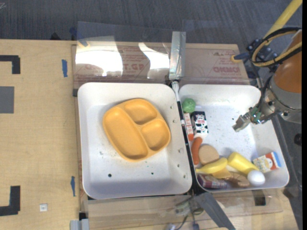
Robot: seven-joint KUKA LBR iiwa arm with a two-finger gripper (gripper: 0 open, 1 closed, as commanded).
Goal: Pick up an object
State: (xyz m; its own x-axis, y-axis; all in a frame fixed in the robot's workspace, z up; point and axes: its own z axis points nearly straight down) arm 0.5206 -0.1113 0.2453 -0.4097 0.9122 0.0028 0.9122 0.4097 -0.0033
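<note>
View from above the desk (38, 128), with two white bins side by side. The left bin (91, 176) carries a yellow divided plate (136, 128). The right bin (225, 97) carries the candidate objects, crowded along its left wall and near edge: a green ball (189, 105), a small black-and-white carton (199, 123), an orange carrot-like piece (195, 150), a brown rounded piece (208, 153), two yellow pieces (242, 162), a white egg (256, 178) and a small milk carton (267, 162). The hand (243, 122) hangs over the bare middle of the right bin, apart from every object; nothing lies between its fingers, and at this slant it is not possible to tell whether they are spread or closed. The step in hand appears to be the approach. A sound choice would be an object with free space on two sides, such as the milk carton or the green ball; the pile near the front edge invites a glancing contact. Descent should be straight, the fingers closing only once they straddle the object.
</note>
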